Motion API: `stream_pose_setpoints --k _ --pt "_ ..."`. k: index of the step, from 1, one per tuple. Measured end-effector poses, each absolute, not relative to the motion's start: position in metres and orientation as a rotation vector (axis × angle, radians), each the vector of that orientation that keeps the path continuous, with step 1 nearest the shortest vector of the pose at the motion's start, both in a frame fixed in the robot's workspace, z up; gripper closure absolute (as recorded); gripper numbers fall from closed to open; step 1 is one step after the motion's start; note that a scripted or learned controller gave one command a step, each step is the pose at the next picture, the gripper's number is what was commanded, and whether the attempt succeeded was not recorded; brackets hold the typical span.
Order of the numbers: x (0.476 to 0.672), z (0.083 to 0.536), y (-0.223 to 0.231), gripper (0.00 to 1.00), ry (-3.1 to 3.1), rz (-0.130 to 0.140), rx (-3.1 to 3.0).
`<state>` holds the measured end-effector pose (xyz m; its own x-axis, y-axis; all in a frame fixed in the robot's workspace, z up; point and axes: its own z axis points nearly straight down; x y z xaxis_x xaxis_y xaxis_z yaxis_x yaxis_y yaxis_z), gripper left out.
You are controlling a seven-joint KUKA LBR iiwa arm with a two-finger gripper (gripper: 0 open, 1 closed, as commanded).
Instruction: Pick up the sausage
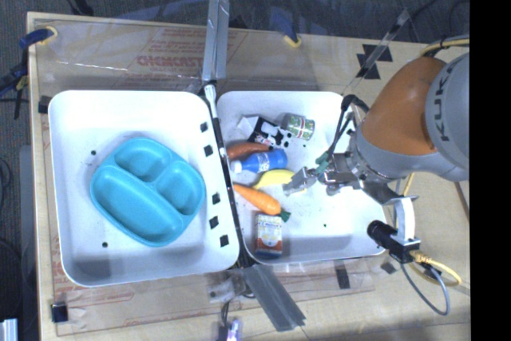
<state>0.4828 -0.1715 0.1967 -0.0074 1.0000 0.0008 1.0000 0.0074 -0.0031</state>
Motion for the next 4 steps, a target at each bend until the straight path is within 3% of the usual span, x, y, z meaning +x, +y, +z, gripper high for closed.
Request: stream_pose_setpoints --k 1,2,3,4 --pt "0.484 0.207 -0.171 1.0 -2.235 0.003 -2.205" --pt "0.564 0.199 -0.143 1.0 -2.063 0.004 -2.365" --pt "0.561 0.265 -0.127 1.0 -1.96 0.001 -2.453" --pt "0.531 0.143 -0.148 1.0 -2.046 0.006 -2.378"
